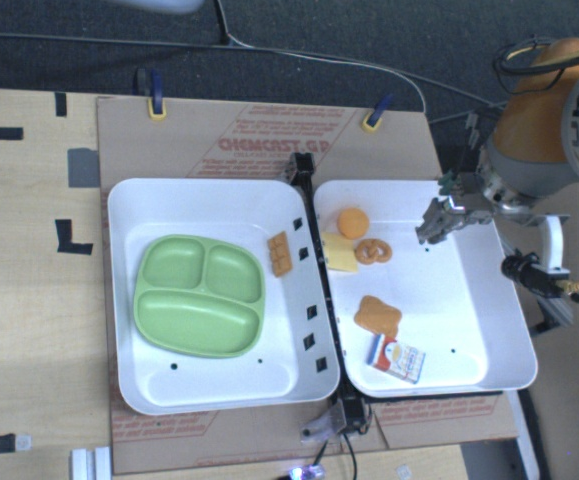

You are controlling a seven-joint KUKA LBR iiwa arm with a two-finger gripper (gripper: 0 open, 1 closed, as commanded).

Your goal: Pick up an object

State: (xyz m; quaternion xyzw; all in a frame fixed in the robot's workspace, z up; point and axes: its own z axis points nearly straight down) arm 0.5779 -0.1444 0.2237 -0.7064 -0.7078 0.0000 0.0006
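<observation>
The right bin (489,298) holds an orange ball (352,222), a yellow cheese-like wedge (339,255), a small brown pretzel (373,252), an orange-brown nugget (377,315) and a small printed carton (399,359). My gripper (435,224) hangs over the right bin's upper right part, to the right of the ball and pretzel and apart from them. I see nothing between its fingers.
The left bin (149,203) carries a green divided plate (200,295) and a small orange waffle piece (280,254) near its right wall. Black clips run along the divider between the bins (314,298). Cardboard lies beneath both bins.
</observation>
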